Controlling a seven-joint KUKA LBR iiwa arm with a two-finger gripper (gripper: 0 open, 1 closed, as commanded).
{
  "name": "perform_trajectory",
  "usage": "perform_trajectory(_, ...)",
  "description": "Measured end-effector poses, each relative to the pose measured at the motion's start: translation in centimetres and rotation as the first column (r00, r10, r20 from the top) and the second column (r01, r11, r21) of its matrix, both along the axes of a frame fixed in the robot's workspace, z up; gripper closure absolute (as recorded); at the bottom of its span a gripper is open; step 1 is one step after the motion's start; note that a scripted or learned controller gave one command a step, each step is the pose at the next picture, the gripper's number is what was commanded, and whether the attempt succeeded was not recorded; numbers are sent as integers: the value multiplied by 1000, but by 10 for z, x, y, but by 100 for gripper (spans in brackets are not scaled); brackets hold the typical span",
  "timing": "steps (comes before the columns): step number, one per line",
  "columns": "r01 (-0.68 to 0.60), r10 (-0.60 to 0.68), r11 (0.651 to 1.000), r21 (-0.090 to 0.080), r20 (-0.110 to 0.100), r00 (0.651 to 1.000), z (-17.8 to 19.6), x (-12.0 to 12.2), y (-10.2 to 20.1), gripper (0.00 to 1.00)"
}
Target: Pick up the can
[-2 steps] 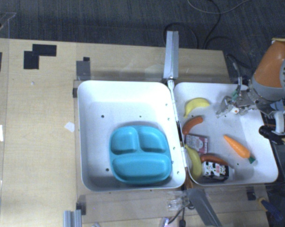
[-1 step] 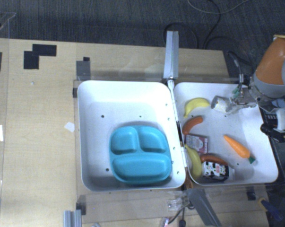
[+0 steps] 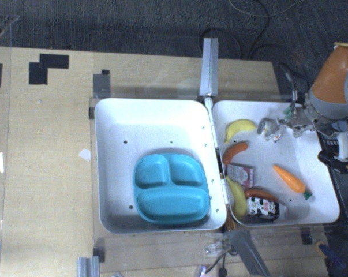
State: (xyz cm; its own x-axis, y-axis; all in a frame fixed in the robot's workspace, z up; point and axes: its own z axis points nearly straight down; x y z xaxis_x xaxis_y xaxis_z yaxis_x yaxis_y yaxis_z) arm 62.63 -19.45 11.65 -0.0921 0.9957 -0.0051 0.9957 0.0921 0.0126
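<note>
The claw (image 3: 270, 128) hangs over the right bin (image 3: 324, 209), toward that bin's 12 o'clock rim, its metal tips just right of a yellow fruit (image 3: 240, 129). Nothing sits between the tips; whether they are spread or closed I cannot tell at this size and angle. The arm (image 3: 334, 85) comes in from 3 o'clock, its orange band high above the bin's corner.

The can (image 3: 262, 207) lies on its side at the bin's 6 o'clock, close to the near wall. It is dark with a white label patch and a red band along its top edge, its long axis running roughly 9 to 3. A banana (image 3: 238, 193) lies just at its 9 o'clock, a small dark-red packet (image 3: 240, 172) at its 11 o'clock, and a carrot (image 3: 291, 180) off toward 2 o'clock. A red sausage (image 3: 236, 151) lies farther up, near the divider.

The step in hand looks like the approach: the claw is well apart from the can and nothing has been grasped. The next move would call for travel toward 6 o'clock, then a descent with the tips set across the can's narrow width. The banana's closeness on one side leaves little room, so a tip could land on it.

The left bin (image 3: 110, 154) holds a blue tray (image 3: 171, 189), and both bins rest on the counter (image 3: 47, 154).
</note>
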Motion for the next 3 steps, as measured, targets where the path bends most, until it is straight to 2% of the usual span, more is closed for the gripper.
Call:
perform_trajectory(1,14,-14,1000,2,-7,1000,-30,45,11,0)
perform_trajectory(2,6,-5,1000,-1,2,1000,-17,48,13,100)
perform_trajectory(3,3,-3,1000,3,-5,1000,69,44,68,100)
